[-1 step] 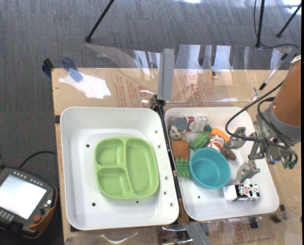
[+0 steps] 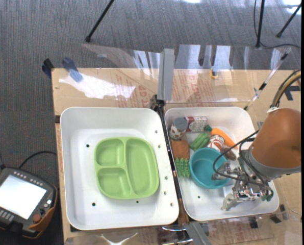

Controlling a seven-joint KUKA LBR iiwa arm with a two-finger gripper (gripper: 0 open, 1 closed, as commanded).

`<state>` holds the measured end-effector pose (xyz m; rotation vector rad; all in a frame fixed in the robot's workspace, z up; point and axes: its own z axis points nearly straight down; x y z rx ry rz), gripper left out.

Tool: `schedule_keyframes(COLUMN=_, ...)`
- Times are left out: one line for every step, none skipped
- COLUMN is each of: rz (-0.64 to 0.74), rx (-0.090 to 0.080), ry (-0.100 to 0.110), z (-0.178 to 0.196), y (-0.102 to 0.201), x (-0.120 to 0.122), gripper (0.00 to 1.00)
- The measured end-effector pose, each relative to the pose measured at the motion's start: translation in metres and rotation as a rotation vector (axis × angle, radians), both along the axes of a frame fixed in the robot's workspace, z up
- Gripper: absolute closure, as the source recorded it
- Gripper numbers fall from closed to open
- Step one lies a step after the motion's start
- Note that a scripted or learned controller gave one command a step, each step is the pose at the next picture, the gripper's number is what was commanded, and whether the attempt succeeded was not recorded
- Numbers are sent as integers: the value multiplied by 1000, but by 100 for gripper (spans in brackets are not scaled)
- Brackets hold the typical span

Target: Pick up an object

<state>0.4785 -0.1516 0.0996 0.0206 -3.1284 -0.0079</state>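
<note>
End effector [image 2: 242, 197]: low over right bin [image 2: 203, 212] beside teal bowl [image 2: 208, 168], finger state cannot be told; left bin [image 2: 75, 137]: green divided plate [image 2: 126, 167].

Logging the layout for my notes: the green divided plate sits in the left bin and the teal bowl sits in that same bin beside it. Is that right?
Not quite. The green divided plate does sit in the left bin, but the teal bowl sits in the right bin, among the small items there. The camera view shows this.
</note>
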Motion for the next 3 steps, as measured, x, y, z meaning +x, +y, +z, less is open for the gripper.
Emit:
schedule_keyframes(rz=-99, rx=-5, ry=-19, z=-9, y=12, x=114, gripper=0)
schedule_keyframes(rz=-126, rx=-6, ry=-18, z=-9, y=71, x=85, gripper=0)
schedule_keyframes(rz=-247, rx=-2, ry=17, z=15, y=33, x=156, gripper=0)
